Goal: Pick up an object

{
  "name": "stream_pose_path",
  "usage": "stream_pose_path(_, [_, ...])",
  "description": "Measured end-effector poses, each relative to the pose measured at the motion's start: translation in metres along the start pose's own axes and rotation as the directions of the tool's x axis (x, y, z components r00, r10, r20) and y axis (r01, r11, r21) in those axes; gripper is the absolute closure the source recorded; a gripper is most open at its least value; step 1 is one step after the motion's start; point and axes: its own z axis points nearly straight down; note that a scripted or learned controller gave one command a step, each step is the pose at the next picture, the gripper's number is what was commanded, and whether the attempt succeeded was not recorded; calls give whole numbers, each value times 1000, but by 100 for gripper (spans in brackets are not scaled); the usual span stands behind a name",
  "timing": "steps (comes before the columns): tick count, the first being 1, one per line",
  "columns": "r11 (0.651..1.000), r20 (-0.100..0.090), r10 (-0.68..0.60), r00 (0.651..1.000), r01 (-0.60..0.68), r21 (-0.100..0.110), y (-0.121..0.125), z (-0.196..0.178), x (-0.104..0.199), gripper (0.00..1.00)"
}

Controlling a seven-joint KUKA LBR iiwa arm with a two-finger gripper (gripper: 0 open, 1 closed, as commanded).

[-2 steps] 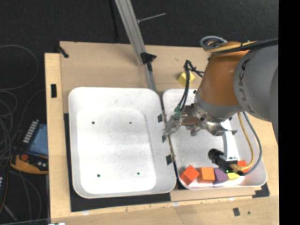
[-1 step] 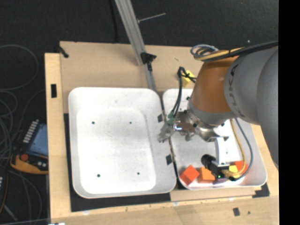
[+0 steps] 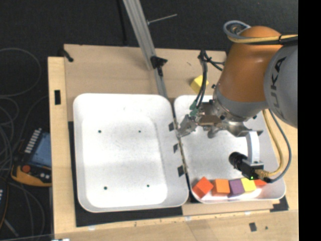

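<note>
Several small blocks line the front wall of the right bin point(image 3: 200, 149): an orange-red block point(image 3: 203, 186), an orange block point(image 3: 221, 186), a purple block point(image 3: 235, 186) and a yellow block point(image 3: 248, 185), with a small red piece point(image 3: 260, 183) at the right end. My gripper point(image 3: 189, 124) hangs over the back left part of the right bin, close to the wall shared with the left bin, well behind the row of blocks. The wrist and orange band hide the bin's back right part.
The left bin point(image 3: 123, 152) sits beside the right one. A grey metal post point(image 3: 143, 31) slants up from the bench behind the bins. A yellow object point(image 3: 197, 83) lies on the bench behind the right bin. A black cable fitting point(image 3: 243, 163) hangs above the blocks.
</note>
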Motion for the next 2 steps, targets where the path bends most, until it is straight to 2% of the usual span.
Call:
stream_pose_path(1, [1000,2,-2,1000,2,16,21,107,22,0])
stream_pose_path(2, [1000,6,11,1000,-11,6,90,102,-89,0])
